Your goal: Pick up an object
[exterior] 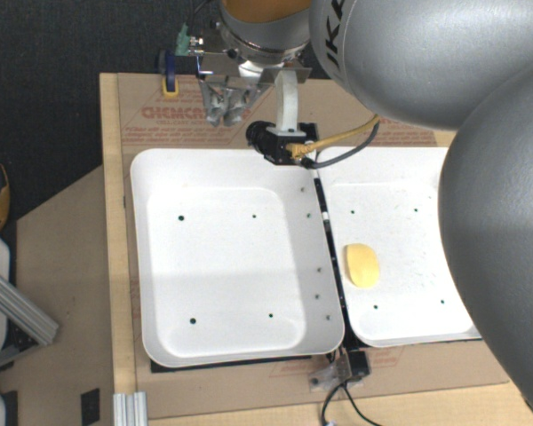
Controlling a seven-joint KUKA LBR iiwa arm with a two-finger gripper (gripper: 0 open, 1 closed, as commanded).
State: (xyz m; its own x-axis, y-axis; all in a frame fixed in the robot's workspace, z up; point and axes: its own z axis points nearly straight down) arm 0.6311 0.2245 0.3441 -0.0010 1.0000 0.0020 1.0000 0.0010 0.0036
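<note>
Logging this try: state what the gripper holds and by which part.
Nothing is held. The gripper hangs beyond the bins' far edge with nothing between its fingers; the yellow object lies in the right bin.

"KA" on arm [409, 34] (partly cut)

Yellow obj [362, 265], white bins [160, 264] w/ dark dots, grey arm [444, 51].
</note>
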